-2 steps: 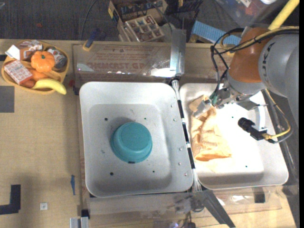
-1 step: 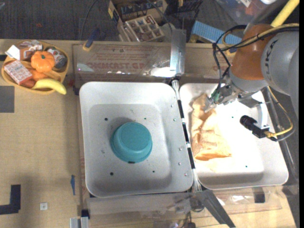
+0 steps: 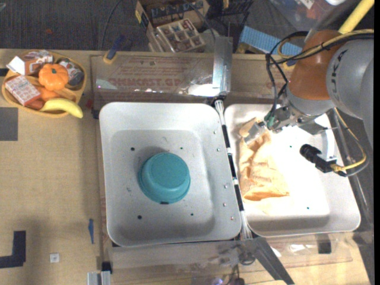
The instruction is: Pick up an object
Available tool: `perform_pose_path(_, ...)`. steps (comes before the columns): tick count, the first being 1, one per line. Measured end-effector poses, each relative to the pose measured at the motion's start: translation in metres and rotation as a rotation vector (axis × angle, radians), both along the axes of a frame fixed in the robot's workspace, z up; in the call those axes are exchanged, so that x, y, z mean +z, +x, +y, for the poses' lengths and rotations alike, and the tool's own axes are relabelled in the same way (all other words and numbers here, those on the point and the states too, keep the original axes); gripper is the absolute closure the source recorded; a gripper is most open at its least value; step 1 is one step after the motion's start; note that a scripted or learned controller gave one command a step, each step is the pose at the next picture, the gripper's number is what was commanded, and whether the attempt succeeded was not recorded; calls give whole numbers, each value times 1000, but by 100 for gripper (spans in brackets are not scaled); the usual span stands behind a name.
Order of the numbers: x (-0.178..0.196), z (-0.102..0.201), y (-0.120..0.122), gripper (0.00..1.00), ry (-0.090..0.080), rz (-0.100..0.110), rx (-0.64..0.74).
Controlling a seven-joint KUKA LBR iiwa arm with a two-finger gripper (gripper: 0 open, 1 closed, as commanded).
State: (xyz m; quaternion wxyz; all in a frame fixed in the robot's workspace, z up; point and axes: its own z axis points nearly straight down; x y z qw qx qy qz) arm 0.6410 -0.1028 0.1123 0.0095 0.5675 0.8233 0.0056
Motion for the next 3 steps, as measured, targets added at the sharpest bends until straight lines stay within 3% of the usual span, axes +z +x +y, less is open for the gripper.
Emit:
perform_pose_path(1,-23,0,3,0,2,13,-183)
perform_pose_path(2,-11,0,5,100,3,6,-183)
perform_pose_path(3,74,44,27,100,-2,15,164)
